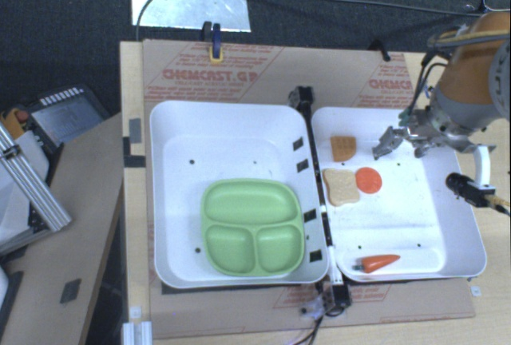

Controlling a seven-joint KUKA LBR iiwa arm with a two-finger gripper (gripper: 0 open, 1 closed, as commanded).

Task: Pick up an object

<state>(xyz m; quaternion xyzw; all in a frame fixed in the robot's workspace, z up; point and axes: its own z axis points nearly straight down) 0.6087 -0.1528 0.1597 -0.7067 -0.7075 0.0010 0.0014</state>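
The right bin holds a small tan cracker square, a slice of bread, a red-orange round slice touching the bread's right side, and an orange carrot near the front wall. My gripper hangs over the upper part of this bin, to the right of the cracker and above the red slice, with its fingers spread apart and nothing between them. The grey arm with its orange band reaches in from the right.
The left bin contains a green three-compartment plate in its front half. A black divider clip strip runs between the bins. Cables cross the back of the bench, and a black part sticks out over the right bin's edge.
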